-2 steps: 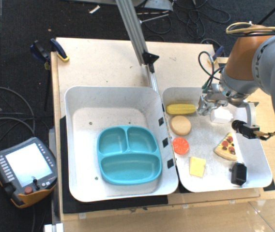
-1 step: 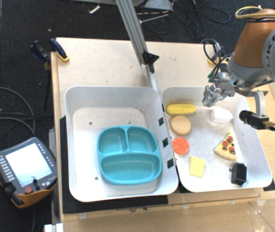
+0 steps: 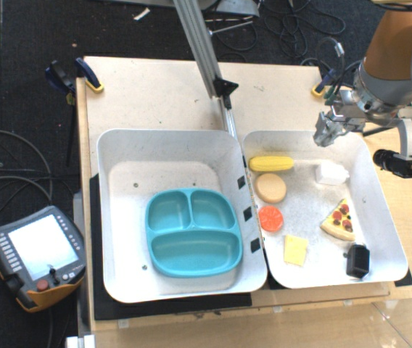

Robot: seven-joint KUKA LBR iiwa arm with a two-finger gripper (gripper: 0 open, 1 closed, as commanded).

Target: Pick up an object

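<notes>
1 tray (image 3: 191, 232), 6 food toys.

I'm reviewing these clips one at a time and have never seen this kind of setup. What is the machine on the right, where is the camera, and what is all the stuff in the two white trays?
The one camera sits above the bench and looks down at a slant. The grey and orange machine entering from the right is a robot arm; its grasping part, the claw, hangs over the far edge of the right bin. Nothing is visibly held in it.

The right bin holds toy items: a yellow corn cob, a round tan bun, an orange-red tomato slice, a yellow cheese square, a pizza slice, a small white block and a black object.

The left bin holds a teal divided plate. The job is to pick up one object.
</notes>
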